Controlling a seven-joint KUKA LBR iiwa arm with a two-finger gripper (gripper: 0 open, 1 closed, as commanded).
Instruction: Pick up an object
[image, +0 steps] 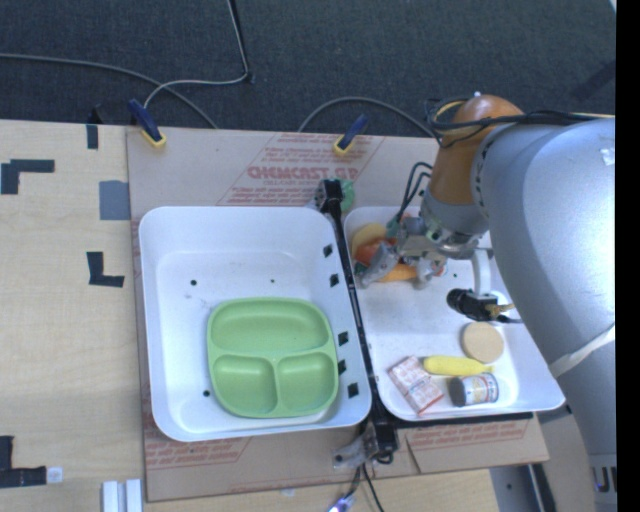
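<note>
The arm (540, 200) comes in from 3 o'clock, and its tool (405, 262) sits low at the 11 o'clock corner of the right bin (425, 320), over a cluster of yellow and orange fruit (372, 245); whether it is clenched or released I cannot tell, perhaps touching the fruit. Toward 5 o'clock in that bin lie a tan disc (484, 343), a banana (455, 366), a can (474, 390) and a small packet (413, 382). The left bin (170, 300) holds a green tray (272, 358) on the desk (60, 300)
</note>
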